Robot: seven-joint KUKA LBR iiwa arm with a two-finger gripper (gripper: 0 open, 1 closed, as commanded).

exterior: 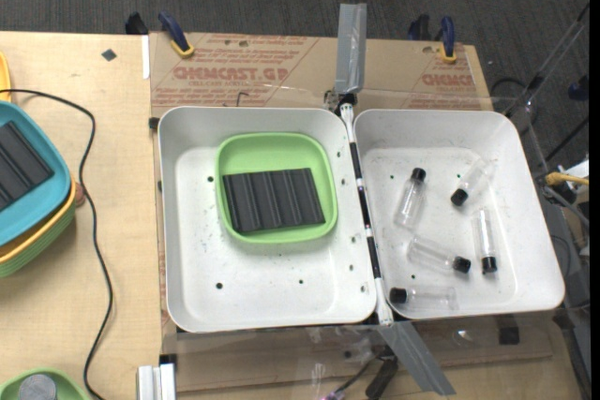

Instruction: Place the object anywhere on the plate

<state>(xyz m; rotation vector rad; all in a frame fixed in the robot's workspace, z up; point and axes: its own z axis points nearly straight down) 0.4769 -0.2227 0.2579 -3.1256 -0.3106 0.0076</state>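
Tool: cannot tell how far open it is or whether it has hold of anything.

Camera view: five clear plastic vials with black caps (410, 197) lie scattered in the white right bin (525, 201), centre-right of frame. The green square plate (277, 145), with its dark ribbed insert (272, 200), sits in the white left bin (187, 276), mid-frame. Step looks like pre-grasp. Next move: pick one vial and carry it left across the divider.

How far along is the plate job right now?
Nothing looks done yet: the green plate in the left bin holds a dark ribbed insert but no vial. Nothing is in hand. All five clear vials with black caps lie in the right bin. Left: pick one and set it on the plate.
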